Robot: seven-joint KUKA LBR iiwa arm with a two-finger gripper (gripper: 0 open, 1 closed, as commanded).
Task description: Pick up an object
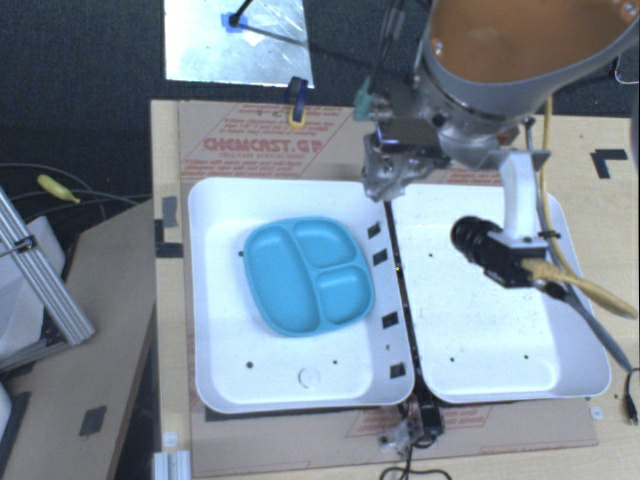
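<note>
In the camera view, the gripper (388, 180) hangs over the bins' far edge at the divider; its grasp cannot be told. The blue divided plate (306, 274) lies nearer the camera, leftward, in the left bin (215, 368), long axis roughly crosswise.

Even, bright overhead light on my feed.
I see glare on the foil sheet (240, 26), soft shadows, and the close arm (520, 28) blurred.

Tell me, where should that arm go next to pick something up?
Probably down and leftward toward the blue divided plate in the left bin. The gripper hangs over the bins' far edge, near the divider, holding nothing visible, and the plate is the only loose object nearby.
</note>
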